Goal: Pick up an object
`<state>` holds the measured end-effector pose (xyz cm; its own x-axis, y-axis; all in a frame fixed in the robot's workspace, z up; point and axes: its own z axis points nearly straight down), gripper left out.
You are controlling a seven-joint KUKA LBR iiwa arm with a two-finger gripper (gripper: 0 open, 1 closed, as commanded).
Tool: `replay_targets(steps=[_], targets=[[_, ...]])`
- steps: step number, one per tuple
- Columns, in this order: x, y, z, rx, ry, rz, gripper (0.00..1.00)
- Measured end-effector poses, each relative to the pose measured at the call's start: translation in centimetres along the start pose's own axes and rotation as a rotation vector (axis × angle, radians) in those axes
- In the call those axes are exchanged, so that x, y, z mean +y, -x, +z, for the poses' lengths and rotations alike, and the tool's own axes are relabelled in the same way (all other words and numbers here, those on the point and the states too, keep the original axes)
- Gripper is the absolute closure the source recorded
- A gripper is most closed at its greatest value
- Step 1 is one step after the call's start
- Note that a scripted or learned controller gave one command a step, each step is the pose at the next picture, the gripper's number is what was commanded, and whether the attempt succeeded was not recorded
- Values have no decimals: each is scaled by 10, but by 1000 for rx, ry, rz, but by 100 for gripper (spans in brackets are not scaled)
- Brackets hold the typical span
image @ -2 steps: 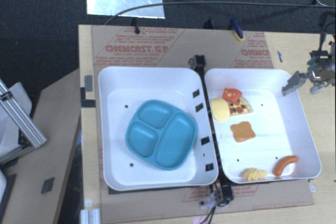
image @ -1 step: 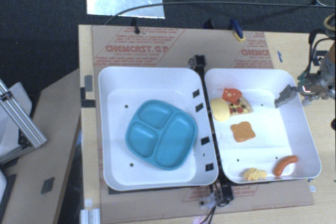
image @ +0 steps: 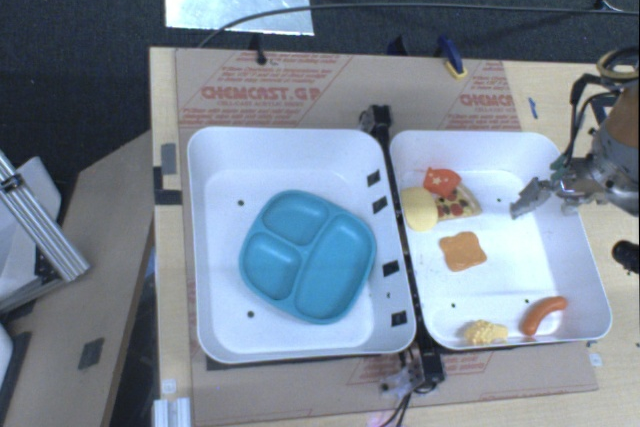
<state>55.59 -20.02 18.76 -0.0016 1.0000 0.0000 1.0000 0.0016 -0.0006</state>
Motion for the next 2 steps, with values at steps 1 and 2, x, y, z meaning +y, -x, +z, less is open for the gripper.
replay_targets(steps=[1, 2], targets=[[5, -9, 55, 1, -1, -3, 0], [7, -8, 41, -2, 5, -3, 100]])
